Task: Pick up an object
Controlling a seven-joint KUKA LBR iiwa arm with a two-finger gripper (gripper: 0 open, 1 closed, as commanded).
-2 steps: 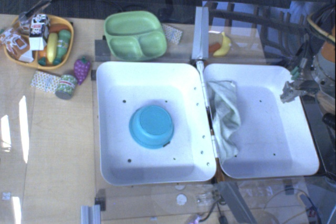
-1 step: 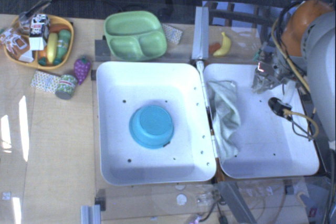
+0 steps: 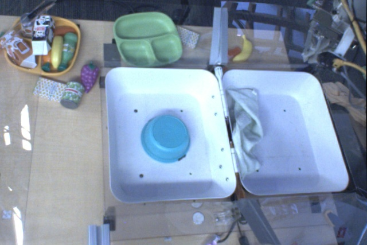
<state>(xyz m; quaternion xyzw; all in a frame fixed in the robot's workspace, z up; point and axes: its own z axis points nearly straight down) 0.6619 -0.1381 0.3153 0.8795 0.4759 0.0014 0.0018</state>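
On the bench, camera view:
Left bin (image 3: 117,123): a shallow white tray; a blue bowl (image 3: 166,137) sits upside down a little below its middle, apart from every wall.
Right bin (image 3: 321,123): a second white tray touching the first along the centre divider; a pale grey-white cloth (image 3: 245,123) lies crumpled along its left wall, running from near the top edge down toward the bottom.
Arm (image 3: 335,14): grey hardware and yellow cables sit at the upper right, above and outside the right bin, well apart from both objects.
Claw: I cannot tell how it stands; nothing is seen held.
Around the bins: a green divided dish (image 3: 148,38) behind the left bin, a banana (image 3: 245,49) behind the divider, a yellow basket (image 3: 43,43) of toy food at far left, a purple grape toy (image 3: 89,74) and a small can (image 3: 72,94) beside it.
Bowl handling: likely light, stiff and smooth plastic; inverted, it offers little but its rim, so a pinch across the base edge may slip.
Cloth handling: soft, light and forgiving; a raised fold near its middle looks the easier hold.
Progress: nothing picked yet, by my reading.
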